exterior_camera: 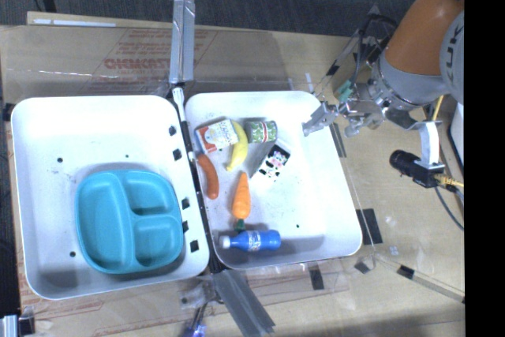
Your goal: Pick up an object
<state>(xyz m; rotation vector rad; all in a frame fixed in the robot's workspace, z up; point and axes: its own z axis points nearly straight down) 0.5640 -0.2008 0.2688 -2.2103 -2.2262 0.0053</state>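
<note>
- We are seeing the gripper [322, 121] hanging over the right bin's [331, 193] upper right rim, grey metal; we cannot tell its state.
- We are noting that nothing is sitting in it.
- The arm [418, 35] is showing a smooth orange band over a grey wrist.
- The carrot [241, 196] is lying mid-bin, an orange cone with its long axis running up and down the view, narrow tip toward the top.
- The sausage [210, 176] is lying just left of it, reddish, rounded, axis nearly parallel.
- The banana [236, 147] is curving yellow, touching a red-and-white carton [212, 136] and just beside a shiny can [261, 130] on its side.
- A small black-and-white box [274, 162] is sitting right of the banana, tilted.
- The bottle [250, 240] is lying near the bottom wall, blue plastic, axis left to right, cap to the left.
- The left bin [47, 130] is bearing a glossy teal tray [126, 221] with three compartments.
</note>
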